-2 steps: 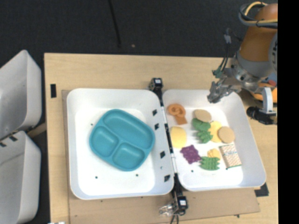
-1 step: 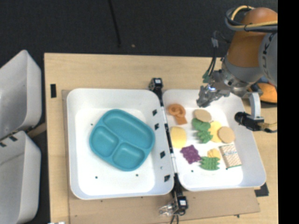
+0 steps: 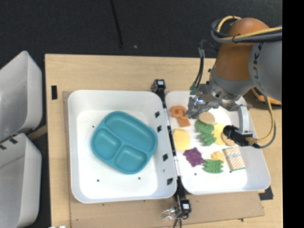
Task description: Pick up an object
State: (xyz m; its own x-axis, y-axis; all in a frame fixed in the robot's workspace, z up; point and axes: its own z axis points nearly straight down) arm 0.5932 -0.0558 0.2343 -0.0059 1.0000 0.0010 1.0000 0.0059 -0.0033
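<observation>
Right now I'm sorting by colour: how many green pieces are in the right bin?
2. One green piece lies mid-bin just below the tool; the other green piece sits near the front, beside the purple piece. The arm may hide more.

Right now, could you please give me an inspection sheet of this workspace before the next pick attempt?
Surface: wooden bench bearing left bin and right bin.
Job's things: toy foods in right bin, including orange ring, yellow piece, purple piece, green piece, patterned packet.
Clutter: blue divided plate in left bin.
Grippers: tool low over right bin's far end; finger state unclear.
Cables: yellow cable at arm.
Surroundings: white chairs left.
</observation>
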